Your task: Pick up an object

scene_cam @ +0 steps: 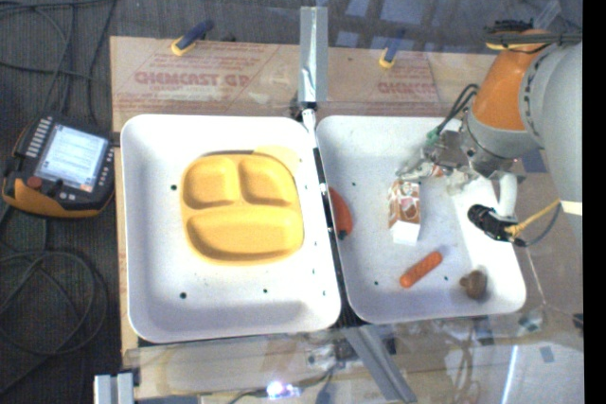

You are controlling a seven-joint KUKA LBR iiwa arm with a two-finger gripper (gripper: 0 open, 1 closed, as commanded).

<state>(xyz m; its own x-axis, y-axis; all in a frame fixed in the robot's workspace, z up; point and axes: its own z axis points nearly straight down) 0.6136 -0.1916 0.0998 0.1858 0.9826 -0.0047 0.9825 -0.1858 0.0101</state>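
My gripper (423, 167) hangs over the upper middle of the right bin (369, 142), with the arm coming in from the right. Just below and left of it lies a small white and red carton (404, 206), close to the gripper's tip; I cannot see any contact between them. An orange carrot-like stick (419, 269) lies near the bin's front. A small brown lump (473, 282) sits in the front right corner. A red-orange sausage (340, 211) leans against the bin's left wall.
The left bin (142, 232) holds a yellow divided tray (242, 207). A black cable clip (492, 222) hangs from the arm over the right bin's right side. A handheld pendant (62, 166) lies left of the bench.
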